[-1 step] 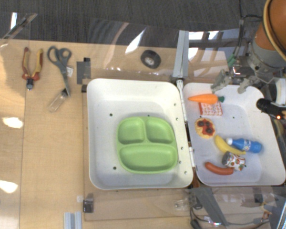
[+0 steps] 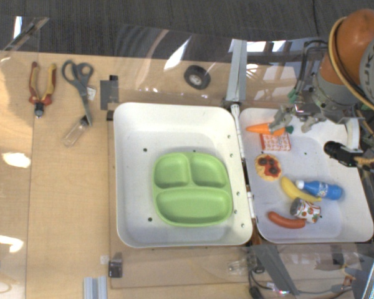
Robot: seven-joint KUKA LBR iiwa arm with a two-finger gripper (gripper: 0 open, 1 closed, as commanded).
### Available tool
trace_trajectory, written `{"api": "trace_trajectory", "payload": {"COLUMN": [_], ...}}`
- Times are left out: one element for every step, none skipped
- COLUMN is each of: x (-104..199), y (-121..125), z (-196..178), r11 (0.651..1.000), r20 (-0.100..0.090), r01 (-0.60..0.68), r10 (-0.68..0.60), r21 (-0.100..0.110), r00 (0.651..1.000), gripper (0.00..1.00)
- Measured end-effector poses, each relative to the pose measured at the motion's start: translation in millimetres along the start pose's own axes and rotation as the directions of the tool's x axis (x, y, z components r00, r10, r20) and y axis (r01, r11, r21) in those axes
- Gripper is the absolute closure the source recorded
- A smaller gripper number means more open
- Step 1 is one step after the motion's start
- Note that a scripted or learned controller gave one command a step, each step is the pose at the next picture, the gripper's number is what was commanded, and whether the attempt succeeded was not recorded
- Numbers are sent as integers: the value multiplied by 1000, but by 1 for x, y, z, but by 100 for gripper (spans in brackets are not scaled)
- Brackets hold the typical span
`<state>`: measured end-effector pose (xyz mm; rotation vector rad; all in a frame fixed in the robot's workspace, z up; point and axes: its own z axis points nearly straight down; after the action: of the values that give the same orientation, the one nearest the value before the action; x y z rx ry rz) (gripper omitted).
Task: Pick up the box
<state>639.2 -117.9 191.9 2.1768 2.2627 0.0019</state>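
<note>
The box is small and flat with a red-and-white pattern. It lies in the right bin near the back left corner, just below an orange toy carrot. My gripper hangs over the back of that bin, slightly up and to the right of the box. It is open, its left fingertip sits near the carrot's thick end, and nothing lies between its fingers.
The right bin also holds a toy pizza, a banana, a blue bottle, a small can and a sausage. A green divided plate lies in the left bin. Scissors and pliers rest on the bench.
</note>
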Motion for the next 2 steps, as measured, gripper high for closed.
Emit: {"api": "trace_trajectory", "payload": {"x": [4,28], "y": [11,14], "z": [88,91], "r11": [999,999], "r20": [2,11], "r01": [-37,-33], "r10": [37,33], "r21": [-18,-31], "r00": [999,999], "gripper": [0,0]}}
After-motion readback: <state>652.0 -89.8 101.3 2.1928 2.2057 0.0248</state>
